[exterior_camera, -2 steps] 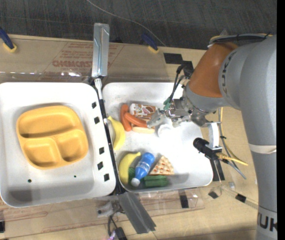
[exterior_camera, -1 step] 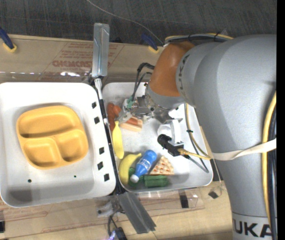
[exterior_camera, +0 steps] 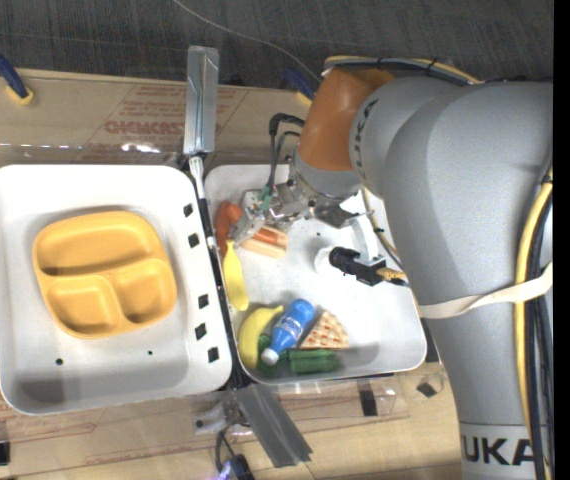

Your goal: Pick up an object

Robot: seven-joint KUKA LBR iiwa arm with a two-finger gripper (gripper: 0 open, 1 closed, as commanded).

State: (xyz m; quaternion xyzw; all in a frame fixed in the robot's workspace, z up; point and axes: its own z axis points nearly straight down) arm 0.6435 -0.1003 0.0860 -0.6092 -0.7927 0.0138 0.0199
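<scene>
You see the carrot (exterior_camera: 227, 220) and a pale stick-shaped piece (exterior_camera: 265, 238) at the left wall of the right bin (exterior_camera: 405, 318), just beside and under the claw (exterior_camera: 270, 203); whether the claw is wide or narrow you cannot tell. Nearer the front lie a banana (exterior_camera: 252, 330), blue bottle (exterior_camera: 291, 328), waffle (exterior_camera: 325, 332) and green piece (exterior_camera: 313, 362), while the left bin (exterior_camera: 25, 368) holds a yellow tray (exterior_camera: 105, 273). The arm (exterior_camera: 465, 188) reads "UKA" at lower right; the cardboard's red print is illegible.

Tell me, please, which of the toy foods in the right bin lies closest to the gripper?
The orange carrot at the bin's upper left, just beside the gripper. The banana, the blue bottle and the waffle piece all lie at the bin's near edge.
</scene>
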